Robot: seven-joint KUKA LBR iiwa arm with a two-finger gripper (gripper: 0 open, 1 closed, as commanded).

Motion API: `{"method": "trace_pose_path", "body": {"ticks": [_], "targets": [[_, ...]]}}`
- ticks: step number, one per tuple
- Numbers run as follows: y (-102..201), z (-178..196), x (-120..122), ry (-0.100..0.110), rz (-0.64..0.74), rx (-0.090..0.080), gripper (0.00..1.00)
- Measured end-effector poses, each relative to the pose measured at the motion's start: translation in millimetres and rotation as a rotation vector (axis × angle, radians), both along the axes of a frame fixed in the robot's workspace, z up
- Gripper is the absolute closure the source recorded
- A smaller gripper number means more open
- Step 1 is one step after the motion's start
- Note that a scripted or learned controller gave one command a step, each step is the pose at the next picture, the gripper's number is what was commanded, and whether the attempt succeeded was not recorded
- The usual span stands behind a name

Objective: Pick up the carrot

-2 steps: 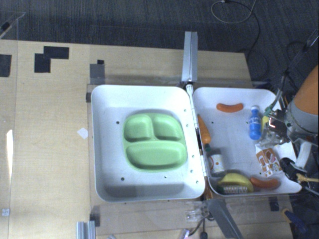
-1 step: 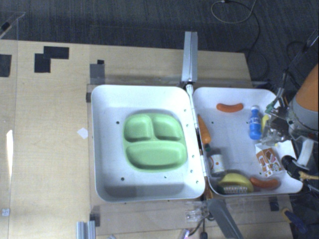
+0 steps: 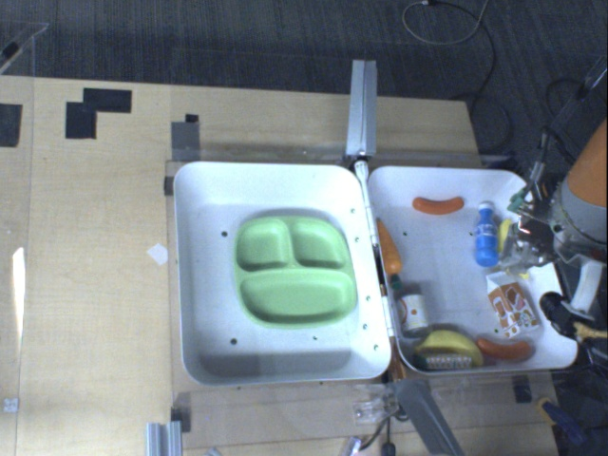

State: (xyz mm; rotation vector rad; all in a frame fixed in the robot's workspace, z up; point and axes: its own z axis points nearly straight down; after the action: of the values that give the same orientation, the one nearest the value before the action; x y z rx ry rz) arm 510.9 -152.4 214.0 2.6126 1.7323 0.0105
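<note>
The carrot [image 3: 387,246] is orange with a green stem end. It lies along the left wall of the right bin [image 3: 446,180], pointing toward the back. My gripper [image 3: 523,246] hangs over the right side of that bin, just right of a blue bottle [image 3: 486,237] and well to the right of the carrot. Nothing can be seen in its grasp.
The left bin [image 3: 199,283] holds a green divided plate [image 3: 294,269]. In the right bin lie an orange sausage [image 3: 438,204], a small can [image 3: 411,312], a banana [image 3: 446,343], a red-brown sausage [image 3: 504,351] and a printed packet [image 3: 513,309]. A metal post [image 3: 362,112] stands behind the bins.
</note>
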Motion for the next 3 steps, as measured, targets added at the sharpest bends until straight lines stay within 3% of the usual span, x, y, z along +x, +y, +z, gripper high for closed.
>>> {"method": "trace_pose_path", "body": {"ticks": [1, 3], "targets": [[-43.2, -15.0, 18.2, 0.006, -0.119, 0.001, 1.0], [-41.0, 7.1, 21.9, -0.001, -0.1, -0.001, 1.0]]}}
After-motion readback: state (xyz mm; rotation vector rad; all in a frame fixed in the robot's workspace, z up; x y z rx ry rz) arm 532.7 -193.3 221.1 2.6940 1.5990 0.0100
